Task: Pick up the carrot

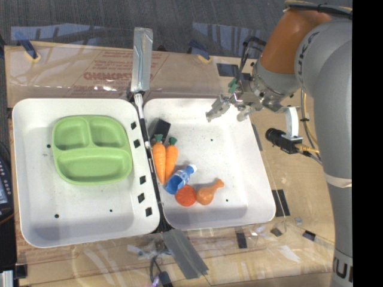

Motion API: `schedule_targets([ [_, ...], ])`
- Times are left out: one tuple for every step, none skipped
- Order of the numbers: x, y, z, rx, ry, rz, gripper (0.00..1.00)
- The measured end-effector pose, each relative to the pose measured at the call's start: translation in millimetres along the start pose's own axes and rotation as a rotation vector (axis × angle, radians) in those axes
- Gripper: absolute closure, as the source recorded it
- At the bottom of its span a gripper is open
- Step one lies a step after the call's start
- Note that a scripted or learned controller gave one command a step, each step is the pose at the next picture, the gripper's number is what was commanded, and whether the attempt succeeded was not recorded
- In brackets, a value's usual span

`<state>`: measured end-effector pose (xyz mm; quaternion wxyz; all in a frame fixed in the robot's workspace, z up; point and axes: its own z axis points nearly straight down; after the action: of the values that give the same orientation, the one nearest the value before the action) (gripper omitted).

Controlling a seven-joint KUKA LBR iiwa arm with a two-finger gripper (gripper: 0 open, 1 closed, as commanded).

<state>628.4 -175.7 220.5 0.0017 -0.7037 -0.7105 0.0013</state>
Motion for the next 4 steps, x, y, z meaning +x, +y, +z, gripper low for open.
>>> schedule_targets([
  [68, 31, 104, -0.008, 0.000, 0.002, 0.00],
  [131, -55, 28, -0.003, 0.000, -0.140, 0.00],
  [76, -43, 111, -0.010, -0.009, -0.325, 0.00],
  [66, -11, 127, -0.004, -0.007, -0.377, 0.00],
])
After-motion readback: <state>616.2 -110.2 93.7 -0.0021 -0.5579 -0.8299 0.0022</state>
